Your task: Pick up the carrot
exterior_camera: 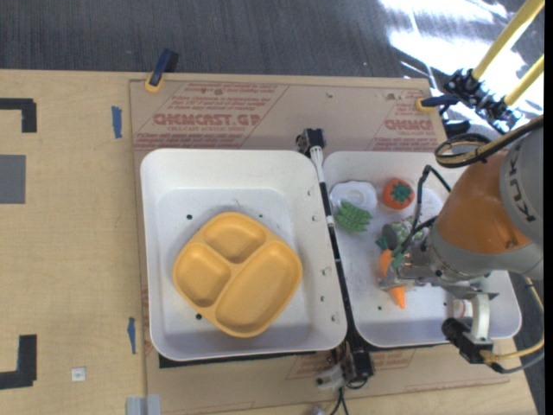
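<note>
The gripper (399, 271) is low in the right bin (367, 322), directly over the carrot (391, 277). Whether it has hold of the carrot cannot be told from this angle. Orange shows at the gripper's left side and again just below it. Farther up the same bin lie a green leafy item (352, 216), a white piece (357, 194) and a tomato (398, 194). The left bin (164, 180) holds a yellow divided plate (237, 272).

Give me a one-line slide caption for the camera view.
Arm's gripper down over the carrot in the right bin; a yellow divided plate sits in the left bin.
</note>
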{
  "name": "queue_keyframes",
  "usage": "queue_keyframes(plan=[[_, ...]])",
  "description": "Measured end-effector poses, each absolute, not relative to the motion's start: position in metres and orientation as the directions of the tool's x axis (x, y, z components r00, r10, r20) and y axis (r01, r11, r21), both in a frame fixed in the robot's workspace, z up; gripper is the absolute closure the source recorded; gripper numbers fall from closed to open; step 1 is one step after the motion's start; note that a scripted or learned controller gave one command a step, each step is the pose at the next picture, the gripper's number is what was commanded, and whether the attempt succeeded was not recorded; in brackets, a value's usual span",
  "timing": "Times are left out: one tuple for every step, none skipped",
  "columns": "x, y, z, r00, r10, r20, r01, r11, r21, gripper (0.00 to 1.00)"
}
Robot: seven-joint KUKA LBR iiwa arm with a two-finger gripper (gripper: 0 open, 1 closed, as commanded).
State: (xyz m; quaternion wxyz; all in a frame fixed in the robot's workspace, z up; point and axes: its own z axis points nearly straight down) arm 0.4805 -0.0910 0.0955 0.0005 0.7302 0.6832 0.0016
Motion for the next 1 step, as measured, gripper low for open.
queue_keyframes(plan=[[0.4809, -0.0908, 0.1051, 0.067, 0.998, 0.001, 0.998, -0.067, 0.004, 1.0]])
